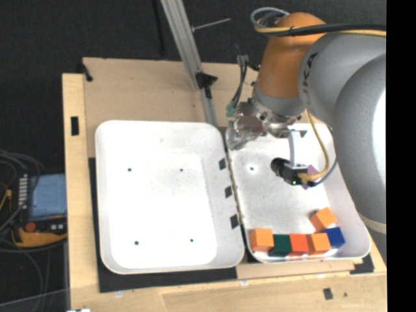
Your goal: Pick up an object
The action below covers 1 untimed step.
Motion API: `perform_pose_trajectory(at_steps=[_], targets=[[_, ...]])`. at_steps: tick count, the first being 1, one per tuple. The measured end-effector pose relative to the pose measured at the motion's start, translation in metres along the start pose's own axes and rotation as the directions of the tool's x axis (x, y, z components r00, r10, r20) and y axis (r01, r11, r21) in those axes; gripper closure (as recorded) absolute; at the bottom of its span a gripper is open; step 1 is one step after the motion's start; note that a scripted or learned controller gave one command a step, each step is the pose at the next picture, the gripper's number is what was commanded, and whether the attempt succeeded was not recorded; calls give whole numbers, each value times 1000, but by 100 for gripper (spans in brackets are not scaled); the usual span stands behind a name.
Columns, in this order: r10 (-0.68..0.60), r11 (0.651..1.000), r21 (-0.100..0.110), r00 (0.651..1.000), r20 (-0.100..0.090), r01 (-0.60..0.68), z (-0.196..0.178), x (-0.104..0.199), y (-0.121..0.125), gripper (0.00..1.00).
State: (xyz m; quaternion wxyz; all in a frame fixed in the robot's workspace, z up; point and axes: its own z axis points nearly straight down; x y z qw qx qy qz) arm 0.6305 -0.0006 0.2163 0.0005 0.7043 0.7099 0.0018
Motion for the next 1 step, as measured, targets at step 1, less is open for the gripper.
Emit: perform_pose_trajectory(at_steps=[1], targets=[[-1, 1000, 1, 1000, 0, 1, 0, 58, 19, 100]])
